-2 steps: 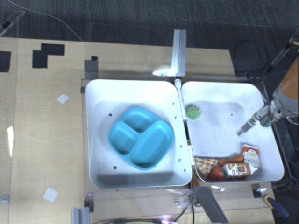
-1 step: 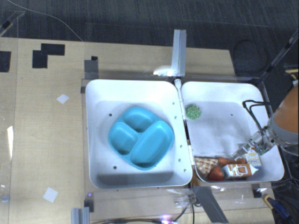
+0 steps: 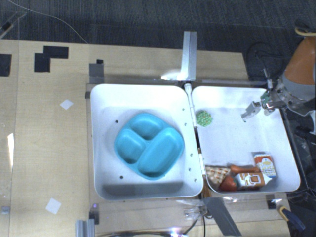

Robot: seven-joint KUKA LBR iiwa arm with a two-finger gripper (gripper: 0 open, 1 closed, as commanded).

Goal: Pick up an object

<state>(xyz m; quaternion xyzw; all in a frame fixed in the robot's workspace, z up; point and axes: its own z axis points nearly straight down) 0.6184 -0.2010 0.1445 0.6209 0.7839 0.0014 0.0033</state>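
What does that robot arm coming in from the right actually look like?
The arm has a grey body with a broad orange band above the wrist. It narrows to a small metallic gripper in silver-grey, with a dab of green at its base. Dark cables trail nearby.

A sky-blue plate (image 3: 149,145) lies in a white bin (image 3: 106,132), a speckled green ball (image 3: 203,118) in the other white bin (image 3: 232,142).

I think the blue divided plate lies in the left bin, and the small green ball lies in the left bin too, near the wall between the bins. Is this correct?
Not quite. The camera view shows the small green ball in the right bin, close to the wall between the bins. The blue divided plate does lie in the left bin.
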